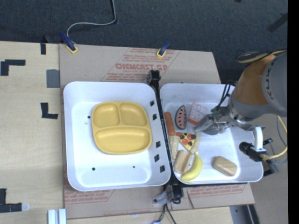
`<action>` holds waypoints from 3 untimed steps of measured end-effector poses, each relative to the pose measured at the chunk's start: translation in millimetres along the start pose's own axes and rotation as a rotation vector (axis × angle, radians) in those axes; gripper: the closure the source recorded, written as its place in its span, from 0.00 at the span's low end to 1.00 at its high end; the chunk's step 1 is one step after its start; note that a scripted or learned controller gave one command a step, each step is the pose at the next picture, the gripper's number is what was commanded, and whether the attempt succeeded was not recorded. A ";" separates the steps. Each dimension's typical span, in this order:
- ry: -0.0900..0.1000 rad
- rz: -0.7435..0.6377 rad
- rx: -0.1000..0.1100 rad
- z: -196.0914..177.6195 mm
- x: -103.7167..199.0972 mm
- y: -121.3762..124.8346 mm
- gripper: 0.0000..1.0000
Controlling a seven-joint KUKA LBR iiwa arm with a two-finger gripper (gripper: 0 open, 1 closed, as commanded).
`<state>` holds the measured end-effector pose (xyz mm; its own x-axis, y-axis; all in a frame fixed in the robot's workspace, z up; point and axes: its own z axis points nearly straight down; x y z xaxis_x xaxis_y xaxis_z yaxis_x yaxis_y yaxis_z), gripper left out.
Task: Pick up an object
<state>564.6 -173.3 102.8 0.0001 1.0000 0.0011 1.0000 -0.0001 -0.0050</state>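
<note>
The right bin [205,91] holds several toy foods. A watermelon slice [180,116] and an orange sausage [168,122] lie at its left side. A pizza slice [188,139], a bun [181,161] and a yellow banana [194,169] lie below them. A tan bread roll [224,165] sits at the front right. A pale pink square piece [196,110] lies near the middle. My gripper [204,125] hangs low over the bin's middle, pointing left, its tip just right of the watermelon slice and below the pink piece. Nothing is visibly held.
The left bin [74,139] holds a yellow divided plate [122,127]. The grey arm with its orange band [254,85] comes in over the right bin's right wall. A black fitting [252,150] on a cable hangs near the bread roll.
</note>
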 end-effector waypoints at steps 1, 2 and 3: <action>-0.001 -0.003 -0.008 16.2 38.6 43.5 0.00; -0.004 -0.002 -0.009 6.4 37.5 43.5 1.00; 0.000 -0.003 -0.006 -82.1 115.8 29.5 1.00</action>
<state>594.6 -57.6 184.9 -0.0032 1.0000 0.0008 1.0000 0.0032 0.0011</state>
